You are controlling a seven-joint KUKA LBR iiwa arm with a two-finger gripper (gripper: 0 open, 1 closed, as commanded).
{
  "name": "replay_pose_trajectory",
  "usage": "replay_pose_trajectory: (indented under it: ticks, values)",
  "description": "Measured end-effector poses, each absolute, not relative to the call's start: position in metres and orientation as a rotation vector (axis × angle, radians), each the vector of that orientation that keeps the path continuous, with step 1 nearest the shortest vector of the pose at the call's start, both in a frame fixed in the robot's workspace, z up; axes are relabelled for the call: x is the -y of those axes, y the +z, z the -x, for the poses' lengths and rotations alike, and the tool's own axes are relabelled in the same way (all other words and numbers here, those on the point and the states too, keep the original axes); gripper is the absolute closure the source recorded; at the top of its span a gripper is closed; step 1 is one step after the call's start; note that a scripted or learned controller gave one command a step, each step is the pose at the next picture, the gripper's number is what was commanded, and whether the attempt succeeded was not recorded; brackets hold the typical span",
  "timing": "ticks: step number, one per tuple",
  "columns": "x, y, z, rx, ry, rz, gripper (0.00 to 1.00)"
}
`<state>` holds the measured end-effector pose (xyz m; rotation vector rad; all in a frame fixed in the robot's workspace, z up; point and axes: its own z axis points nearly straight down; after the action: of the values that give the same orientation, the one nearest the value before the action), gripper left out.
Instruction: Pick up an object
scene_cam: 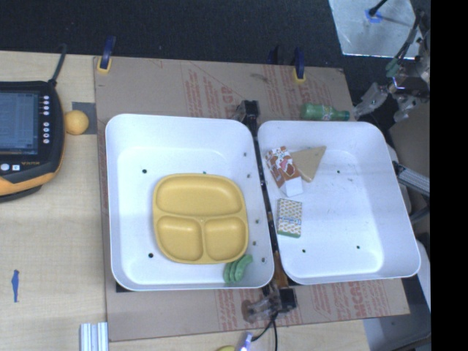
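The right bin [365, 218] holds a red-and-white packet [282, 168], a tan wedge [311, 161] leaning against it, and a small green-and-yellow box [289, 218] near the bin's left wall. In the left bin [128, 196] lies a yellow divided plate [199, 217], with a small green object [237, 270] at the bin's front edge. My gripper [398, 86] is at the view's right edge, beyond the right bin's far right corner and well apart from every object. Nothing shows between its parts.
A green bottle [325, 112] lies on the cardboard just behind the right bin. A yellow ball [75, 121] and a teach pendant [25, 141] sit to the left of the bins. Clamps [107, 53] hold the cardboard at the back.
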<state>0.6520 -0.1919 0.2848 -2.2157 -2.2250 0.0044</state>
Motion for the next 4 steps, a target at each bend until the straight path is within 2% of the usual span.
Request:
replay_pose_trajectory:
  ticks: [1, 2, 3, 4]
  values:
    - [0.166, 0.145, -0.656, 2.225, 0.006, 2.213, 0.0]
    - [0.125, 0.104, -0.657, 2.226, 0.004, 2.218, 0.0]
    - [0.096, 0.096, -0.659, 2.233, 0.0, 2.224, 0.0]
    - [0.112, 0.096, -0.631, 2.234, -0.003, 2.22, 0.0]
